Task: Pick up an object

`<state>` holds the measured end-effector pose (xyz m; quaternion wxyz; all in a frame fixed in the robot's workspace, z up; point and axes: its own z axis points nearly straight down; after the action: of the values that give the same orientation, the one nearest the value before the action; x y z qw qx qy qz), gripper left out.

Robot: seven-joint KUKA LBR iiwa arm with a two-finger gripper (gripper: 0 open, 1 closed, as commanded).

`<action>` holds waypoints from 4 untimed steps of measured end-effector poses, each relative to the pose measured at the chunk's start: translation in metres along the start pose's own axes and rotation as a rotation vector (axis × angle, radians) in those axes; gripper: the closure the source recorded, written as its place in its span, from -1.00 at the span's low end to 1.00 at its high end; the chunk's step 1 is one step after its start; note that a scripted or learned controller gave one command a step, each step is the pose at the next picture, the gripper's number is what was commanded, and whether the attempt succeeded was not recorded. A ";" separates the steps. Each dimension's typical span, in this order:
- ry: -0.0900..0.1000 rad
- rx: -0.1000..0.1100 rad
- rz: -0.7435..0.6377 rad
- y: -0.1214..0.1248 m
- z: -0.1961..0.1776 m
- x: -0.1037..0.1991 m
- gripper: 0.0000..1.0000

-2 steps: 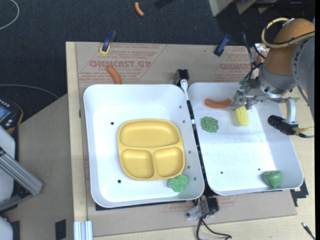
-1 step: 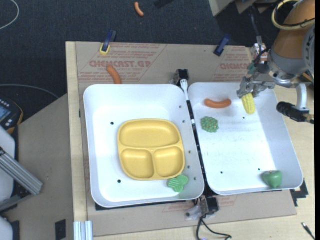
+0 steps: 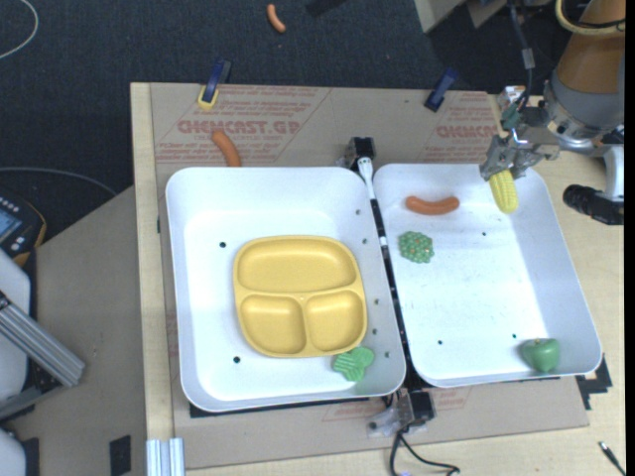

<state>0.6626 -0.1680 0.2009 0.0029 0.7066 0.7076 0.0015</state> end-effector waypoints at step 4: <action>0.002 0.007 0.000 0.003 -0.034 0.090 1.00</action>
<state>0.6648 -0.0777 0.2345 -0.0003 0.7066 0.7076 -0.0001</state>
